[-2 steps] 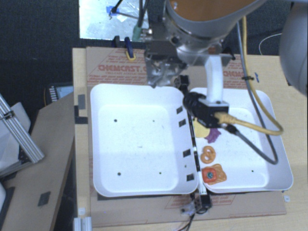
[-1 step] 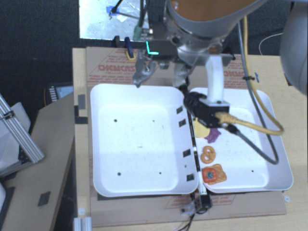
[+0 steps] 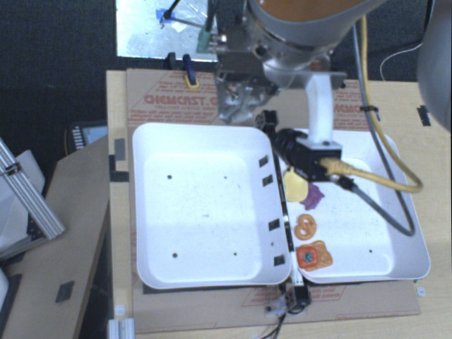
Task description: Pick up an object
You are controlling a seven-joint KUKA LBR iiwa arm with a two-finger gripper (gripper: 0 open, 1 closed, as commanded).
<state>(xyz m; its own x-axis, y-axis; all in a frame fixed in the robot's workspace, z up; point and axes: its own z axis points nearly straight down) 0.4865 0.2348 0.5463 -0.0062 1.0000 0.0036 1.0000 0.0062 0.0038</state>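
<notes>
Four small pieces sit along the right bin's near-side wall: a yellow piece, a purple piece touching it, a pretzel ring and an orange toy, none lifted. The gripper hangs over the far rims, parted or closed I can't tell. Looks like the approach: next it must centre over one piece and descend, clear of that wall.

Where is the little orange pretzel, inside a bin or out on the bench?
Inside: the pretzel lies on the floor of the right bin, close to its left wall.
</notes>
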